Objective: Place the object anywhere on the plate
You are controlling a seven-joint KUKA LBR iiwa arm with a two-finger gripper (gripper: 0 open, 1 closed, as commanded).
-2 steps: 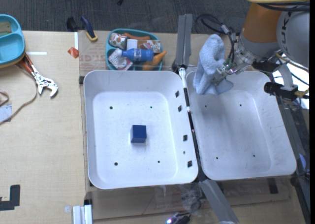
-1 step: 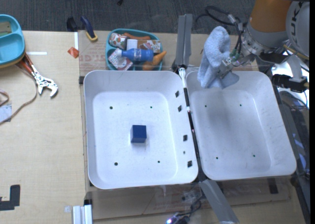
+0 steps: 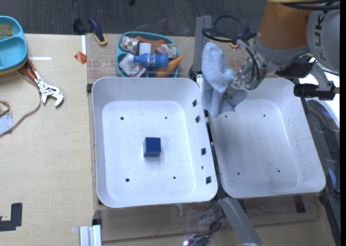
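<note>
The pincer (image 3: 241, 81) grips a grey cloth (image 3: 217, 77) over the right bin's (image 3: 303, 185) far left corner.

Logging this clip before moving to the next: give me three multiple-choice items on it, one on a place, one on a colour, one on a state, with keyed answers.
1. Where does the small block lie?
A. left bin
B. right bin
C. wooden bench
2. What colour is the block?
A. red
B. blue
C. yellow
3. How is the grey cloth placed?
A. spread flat in the left bin
B. folded on the wooden bench
C. hanging at the gripper, over the right bin's near-left corner

Answers: 1 A, it sits on the left bin's floor. 2 B, plainly blue. 3 C, it droops beside the gripper.
</note>
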